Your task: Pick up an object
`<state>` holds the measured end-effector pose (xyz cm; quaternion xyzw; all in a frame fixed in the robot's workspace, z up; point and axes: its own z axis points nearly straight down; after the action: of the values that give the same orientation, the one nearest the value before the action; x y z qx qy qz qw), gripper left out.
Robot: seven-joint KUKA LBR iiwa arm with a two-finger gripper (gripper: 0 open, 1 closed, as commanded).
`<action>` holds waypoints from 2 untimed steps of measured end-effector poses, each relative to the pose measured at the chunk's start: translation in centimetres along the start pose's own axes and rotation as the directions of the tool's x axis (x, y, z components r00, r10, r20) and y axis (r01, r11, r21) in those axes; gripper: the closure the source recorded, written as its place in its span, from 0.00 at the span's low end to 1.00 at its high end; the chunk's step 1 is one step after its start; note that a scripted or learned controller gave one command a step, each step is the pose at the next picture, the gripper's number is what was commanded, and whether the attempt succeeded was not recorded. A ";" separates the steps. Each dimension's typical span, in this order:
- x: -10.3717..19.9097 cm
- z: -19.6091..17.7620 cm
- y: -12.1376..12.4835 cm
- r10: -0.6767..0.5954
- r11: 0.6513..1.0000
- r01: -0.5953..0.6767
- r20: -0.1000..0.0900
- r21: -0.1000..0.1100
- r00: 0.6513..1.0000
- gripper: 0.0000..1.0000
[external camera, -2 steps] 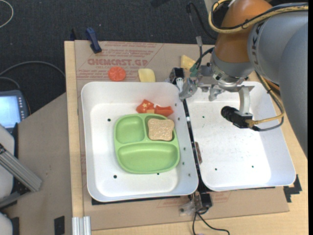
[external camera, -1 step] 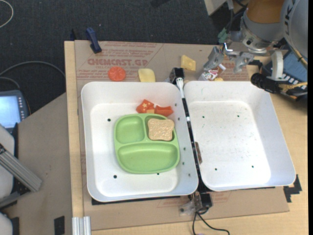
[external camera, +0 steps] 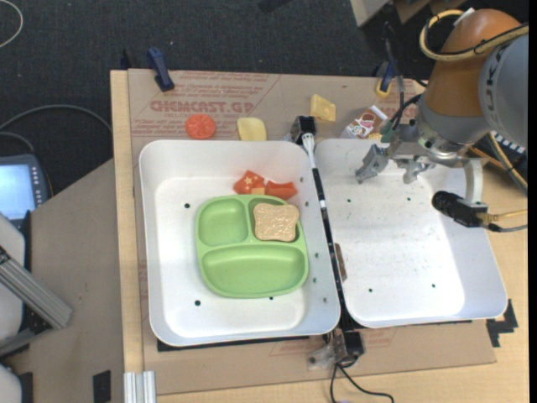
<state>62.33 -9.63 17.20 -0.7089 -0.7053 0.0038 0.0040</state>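
Arm hovering over the right bin's far edge, gripper [external camera: 391,168] released and carrying nothing.

The grey arm is reaching in from the right, its orange band [external camera: 466,65] sitting above the wrist and the two fingers [external camera: 367,166] spreading apart, pointing down at the right bin [external camera: 419,275] near its far left corner. In the left bin [external camera: 164,267] a green divided plate [external camera: 250,247] is lying centrally, holding a tan toast slice [external camera: 276,222] in its far right compartment; red pieces [external camera: 264,185] are lying just beyond the plate's far edge. Small items on the cardboard beyond the bins are staying hard to identify, and the arm's upper part is being cut off at the right.
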 end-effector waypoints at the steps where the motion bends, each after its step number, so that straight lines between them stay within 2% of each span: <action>1: -0.6 9.3 -7.2 -0.001 1.000 0.001 -0.002 -0.001 1.000 0.00; 2: -11.3 7.7 -2.5 0.001 1.000 -0.001 0.008 -0.018 1.000 0.00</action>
<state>59.69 -20.87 9.52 -0.7092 -0.7049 0.0002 -0.0050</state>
